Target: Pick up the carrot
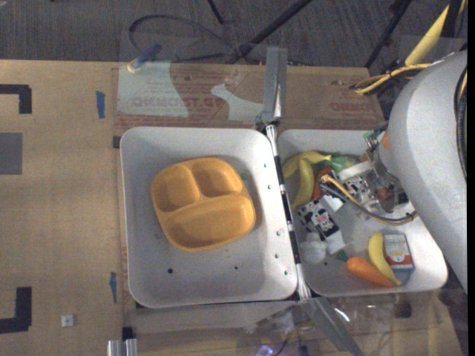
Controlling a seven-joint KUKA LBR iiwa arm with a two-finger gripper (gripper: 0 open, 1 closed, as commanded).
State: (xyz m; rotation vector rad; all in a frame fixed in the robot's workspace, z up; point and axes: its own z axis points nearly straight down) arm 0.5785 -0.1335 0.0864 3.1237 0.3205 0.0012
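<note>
The orange carrot (369, 271) lies near the front edge of the right bin (429, 277), its green tip pointing left. A small yellow banana (379, 253) touches its far side. My gripper (373, 185) hangs over the middle back of the right bin, under the big grey arm (434, 147), with cables around it. It is well behind the carrot, and the carrot is not in it.
In the right bin also lie a blue and red carton (398, 248), a cow-patterned carton (320, 218), a yellow banana bunch (303, 173) and a green item (342, 162). The left bin (141, 199) holds a yellow divided plate (202, 202).
</note>
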